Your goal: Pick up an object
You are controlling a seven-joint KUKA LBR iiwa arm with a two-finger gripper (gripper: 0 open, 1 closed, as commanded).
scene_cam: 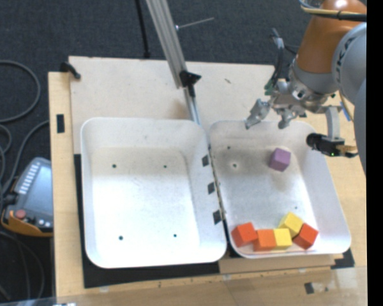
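My gripper (269,120) hangs over the far edge of the right bin (319,171), its two fingers spread apart with nothing between them. A purple cube (280,159) lies in that bin, a short way toward the front from the fingertips. Along the bin's near wall sit an orange-red cube (244,233), an orange cube (266,239), a yellow cube (282,237), another yellow cube (292,222) and a red cube (306,234), packed close together.
The left bin (96,171) stands beside the right one, separated by a shared rim with small black clips. A slanted metal post (168,37) rises behind the bins. Cables and a handheld pendant (30,196) lie off the bench's left side.
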